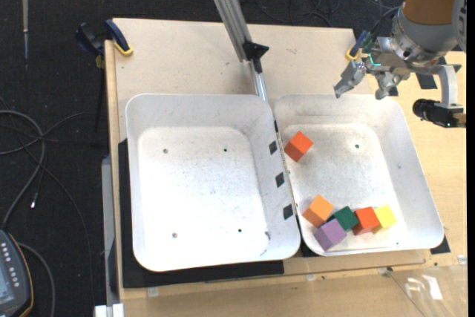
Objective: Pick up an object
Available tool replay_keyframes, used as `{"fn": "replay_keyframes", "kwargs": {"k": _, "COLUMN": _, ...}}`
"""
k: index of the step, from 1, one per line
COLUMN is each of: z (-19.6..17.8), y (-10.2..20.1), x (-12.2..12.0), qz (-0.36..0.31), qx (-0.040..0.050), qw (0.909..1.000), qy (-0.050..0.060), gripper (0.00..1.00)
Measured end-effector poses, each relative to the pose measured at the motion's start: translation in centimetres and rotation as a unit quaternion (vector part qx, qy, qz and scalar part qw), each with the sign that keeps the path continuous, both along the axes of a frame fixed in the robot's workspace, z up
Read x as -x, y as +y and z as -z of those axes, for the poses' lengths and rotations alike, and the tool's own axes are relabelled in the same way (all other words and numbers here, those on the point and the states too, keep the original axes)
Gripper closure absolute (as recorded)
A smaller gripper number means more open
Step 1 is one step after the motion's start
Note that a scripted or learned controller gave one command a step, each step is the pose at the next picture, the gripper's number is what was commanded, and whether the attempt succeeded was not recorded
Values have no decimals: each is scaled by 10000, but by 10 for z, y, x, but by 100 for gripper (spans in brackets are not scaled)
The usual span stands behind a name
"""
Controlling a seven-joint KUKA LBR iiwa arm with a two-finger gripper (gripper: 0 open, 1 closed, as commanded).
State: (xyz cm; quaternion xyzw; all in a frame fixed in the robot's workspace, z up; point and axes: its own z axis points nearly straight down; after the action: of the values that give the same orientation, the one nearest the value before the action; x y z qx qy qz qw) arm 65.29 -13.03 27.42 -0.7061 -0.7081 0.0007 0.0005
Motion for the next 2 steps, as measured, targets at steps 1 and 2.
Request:
{"fn": "replay_keyframes", "kwargs": {"k": 1, "z": -2, "y": 8, "x": -27, "qz": -6, "qx": 6, "qw": 10000, "qy": -27, "gripper": 0}}
{"fn": "replay_keyframes", "kwargs": {"k": 2, "z": 75, "y": 0, "x": -23, "qz": 20, "qx": 0, "qw": 10000, "qy": 28, "gripper": 0}}
